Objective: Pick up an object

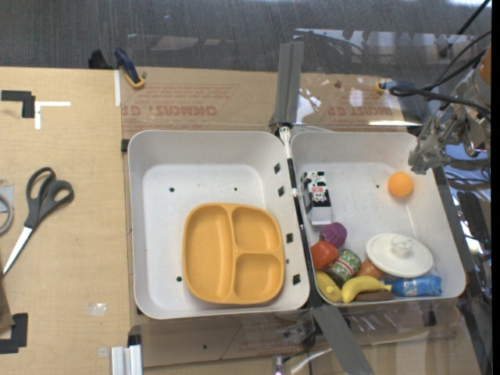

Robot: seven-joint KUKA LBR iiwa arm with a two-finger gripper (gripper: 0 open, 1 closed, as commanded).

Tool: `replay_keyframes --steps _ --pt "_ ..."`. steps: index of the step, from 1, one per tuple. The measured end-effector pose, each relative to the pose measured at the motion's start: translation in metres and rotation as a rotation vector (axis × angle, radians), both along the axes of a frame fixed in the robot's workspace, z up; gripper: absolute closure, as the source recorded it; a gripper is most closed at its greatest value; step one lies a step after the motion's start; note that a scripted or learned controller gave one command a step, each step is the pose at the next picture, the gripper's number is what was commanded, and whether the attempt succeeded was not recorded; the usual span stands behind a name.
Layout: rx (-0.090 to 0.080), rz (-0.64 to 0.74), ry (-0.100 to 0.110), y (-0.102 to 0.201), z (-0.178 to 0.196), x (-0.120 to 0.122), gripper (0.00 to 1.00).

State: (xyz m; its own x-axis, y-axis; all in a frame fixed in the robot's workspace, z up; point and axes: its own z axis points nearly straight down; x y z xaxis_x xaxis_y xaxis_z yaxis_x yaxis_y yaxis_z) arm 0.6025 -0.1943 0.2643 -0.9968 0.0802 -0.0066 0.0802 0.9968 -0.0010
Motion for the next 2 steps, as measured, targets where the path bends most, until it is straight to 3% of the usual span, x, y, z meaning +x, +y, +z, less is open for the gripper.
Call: replay_keyframes --steps 1,2 --pt "0.002 -0.334 0.0 -0.021 -0.171 -0.074 1.0" --pt "0.003 -0.541 0.003 0.025 -0.172 -0.042 1.0"
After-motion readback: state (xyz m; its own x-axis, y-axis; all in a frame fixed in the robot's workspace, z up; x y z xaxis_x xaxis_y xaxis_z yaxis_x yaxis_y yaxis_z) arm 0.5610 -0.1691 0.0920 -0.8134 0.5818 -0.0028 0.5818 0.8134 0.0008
